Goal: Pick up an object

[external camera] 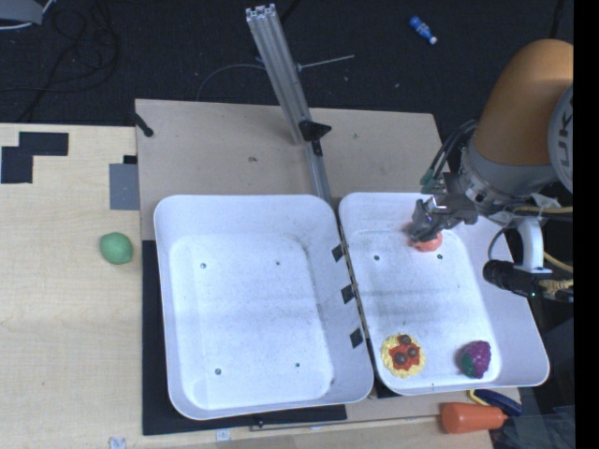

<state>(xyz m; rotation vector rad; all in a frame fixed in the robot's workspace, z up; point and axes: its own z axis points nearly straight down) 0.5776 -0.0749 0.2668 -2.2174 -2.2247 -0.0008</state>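
Two bins sit on the counter [84,279]. In the right bin [440,297], the hand [427,224] sits low over a small red object [428,242] near the far wall; its opening cannot be judged. Center over the object, close firmly, then lift straight up.

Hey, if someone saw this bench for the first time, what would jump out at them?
The gripper, low in the right bin over a small orange-red object. Then a yellow-and-red toy and purple grapes at that bin's near edge, and a green ball left of the bins.
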